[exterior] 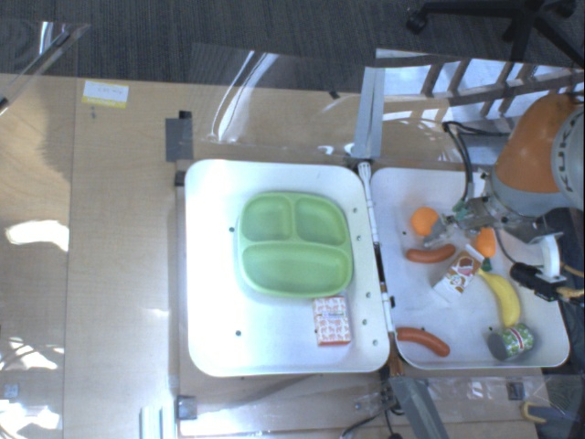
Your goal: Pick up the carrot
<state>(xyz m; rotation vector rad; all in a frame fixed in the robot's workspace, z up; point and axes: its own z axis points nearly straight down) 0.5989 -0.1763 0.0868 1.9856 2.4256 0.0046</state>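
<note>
Gripper (462, 216) hangs low in right bin (402, 186), mid-right of frame, beside carrot (485, 242), likely lining up a grasp. Jaws' state: cannot tell.

The grey arm with its orange band (539, 144) reaches in from the right, wrist angled downward and leftward. Its two-finger gripper (454, 225) hangs low, fingertips pointing toward the left.

The carrot (486, 242), small, stubby and orange, lies in the right bin just beside the gripper (464, 219)
</note>
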